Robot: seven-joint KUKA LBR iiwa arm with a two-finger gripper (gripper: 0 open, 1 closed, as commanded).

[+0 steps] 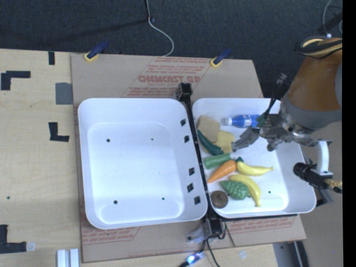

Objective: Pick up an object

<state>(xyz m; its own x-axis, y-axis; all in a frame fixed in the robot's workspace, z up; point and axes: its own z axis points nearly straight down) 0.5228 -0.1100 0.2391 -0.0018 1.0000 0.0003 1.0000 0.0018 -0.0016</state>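
Claw [251,138] fingers spread, grasping nothing, above yellow block [225,141], cardboard lettering unreadable

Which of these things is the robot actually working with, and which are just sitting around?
For the job:
gripper
right bin
water bottle
bananas
carrot
green grapes

Just lying about:
left bin
cardboard sheet
blue and yellow clamps

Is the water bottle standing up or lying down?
Lying down. The water bottle rests on its side in the right bin, blue cap end pointing left.
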